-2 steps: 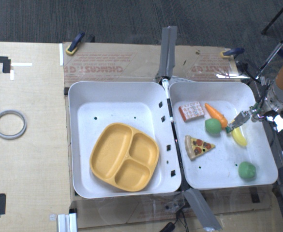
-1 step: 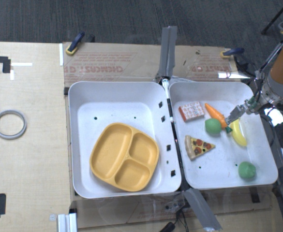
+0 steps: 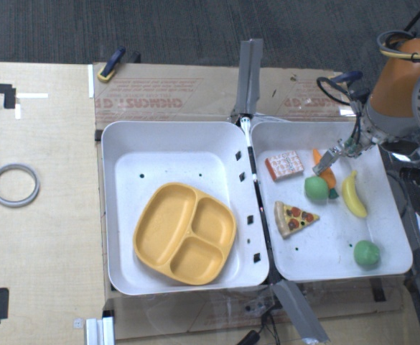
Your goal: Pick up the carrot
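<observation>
Gripper (image 3: 327, 162) sits on the carrot (image 3: 323, 167) — right bin (image 3: 393, 214) (finger state unclear).

Carrot in my right-hand bin

The carrot (image 3: 325, 169) I'm after is a small orange piece lying at a slant in the upper middle of the bin, its lower end darker and touching the top right of a green round fruit; my own fingers overlap its middle, hiding part of it.

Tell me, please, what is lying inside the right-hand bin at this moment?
Inside the right bin: carrot partly covered by the gripper, two green balls, banana, pizza slice, red block.
</observation>
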Controlling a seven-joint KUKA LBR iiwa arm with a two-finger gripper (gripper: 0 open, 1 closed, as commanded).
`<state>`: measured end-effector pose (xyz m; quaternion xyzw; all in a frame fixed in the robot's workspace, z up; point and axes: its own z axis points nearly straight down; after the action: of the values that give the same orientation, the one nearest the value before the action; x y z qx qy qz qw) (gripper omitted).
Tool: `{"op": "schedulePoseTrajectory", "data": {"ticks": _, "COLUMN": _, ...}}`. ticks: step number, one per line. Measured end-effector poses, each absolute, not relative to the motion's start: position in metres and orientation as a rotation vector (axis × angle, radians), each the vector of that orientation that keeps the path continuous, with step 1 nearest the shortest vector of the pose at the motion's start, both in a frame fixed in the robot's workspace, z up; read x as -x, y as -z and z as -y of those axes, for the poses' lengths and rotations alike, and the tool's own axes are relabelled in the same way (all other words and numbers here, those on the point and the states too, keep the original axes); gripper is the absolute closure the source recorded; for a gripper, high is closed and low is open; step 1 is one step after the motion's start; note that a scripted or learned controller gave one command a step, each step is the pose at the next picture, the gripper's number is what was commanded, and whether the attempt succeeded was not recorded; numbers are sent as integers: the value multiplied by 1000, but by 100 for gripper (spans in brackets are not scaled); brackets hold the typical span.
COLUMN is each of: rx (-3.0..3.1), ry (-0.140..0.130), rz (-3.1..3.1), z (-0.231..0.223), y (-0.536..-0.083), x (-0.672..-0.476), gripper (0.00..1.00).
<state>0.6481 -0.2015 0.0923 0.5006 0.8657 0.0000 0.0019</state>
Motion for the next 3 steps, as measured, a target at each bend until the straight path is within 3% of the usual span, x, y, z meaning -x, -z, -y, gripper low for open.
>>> {"op": "schedulePoseTrajectory", "data": {"ticks": 1, "rx": -1455, "ry": -1, "rz": -2777, "z": 176, "y": -122, "x": -660, "gripper": 0}}
{"op": "schedulePoseTrajectory", "data": {"ticks": 2, "rx": -1536, "ry": -1, "rz": -2738, "z": 181, "y": -93, "x": -646, "gripper": 0}}
{"op": "schedulePoseTrajectory", "data": {"ticks": 3, "rx": -1141, "ry": -1, "rz": -2925, "z": 165, "y": -93, "x": -609, "gripper": 0}}
